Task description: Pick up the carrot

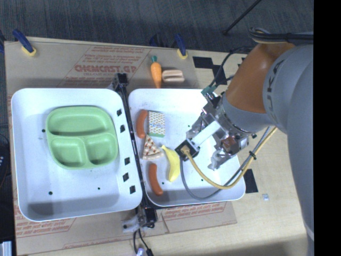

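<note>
Behind right bin [160,96], carrot [155,73] beside "CHEMCAST" print (red) on cardboard [106,65]; gripper [205,152] state unclear.

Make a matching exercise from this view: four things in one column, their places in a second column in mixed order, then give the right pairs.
Things:
1. carrot
2. green divided plate
3. banana
4. gripper

Places:
A. inside the left bin
B. above the right bin, right of the banana
C. on the bench beyond the bins, beside a hot dog bun
D. lying in the right bin, by a pizza slice

Pairs: 1-C, 2-A, 3-D, 4-B
</note>
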`<move>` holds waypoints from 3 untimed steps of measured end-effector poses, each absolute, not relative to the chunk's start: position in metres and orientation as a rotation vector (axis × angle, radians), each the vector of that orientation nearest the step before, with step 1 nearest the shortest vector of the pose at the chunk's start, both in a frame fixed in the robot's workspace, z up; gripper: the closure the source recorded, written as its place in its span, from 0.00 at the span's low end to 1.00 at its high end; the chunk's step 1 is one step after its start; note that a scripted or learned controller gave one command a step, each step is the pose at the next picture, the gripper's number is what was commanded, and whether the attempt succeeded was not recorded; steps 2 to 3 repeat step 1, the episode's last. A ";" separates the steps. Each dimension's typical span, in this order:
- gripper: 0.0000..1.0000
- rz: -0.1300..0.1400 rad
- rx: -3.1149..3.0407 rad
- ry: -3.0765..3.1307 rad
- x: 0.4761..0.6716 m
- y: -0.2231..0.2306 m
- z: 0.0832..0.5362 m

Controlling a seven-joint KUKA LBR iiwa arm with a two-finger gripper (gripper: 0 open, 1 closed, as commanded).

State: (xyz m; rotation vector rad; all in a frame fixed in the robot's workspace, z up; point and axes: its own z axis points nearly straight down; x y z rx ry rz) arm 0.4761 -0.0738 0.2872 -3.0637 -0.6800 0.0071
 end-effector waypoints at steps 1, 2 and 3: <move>0.00 0.011 -3.048 -0.744 0.508 0.013 0.190; 0.00 0.011 -3.048 -0.744 0.508 0.013 0.190; 0.00 0.011 -3.048 -0.744 0.508 0.013 0.190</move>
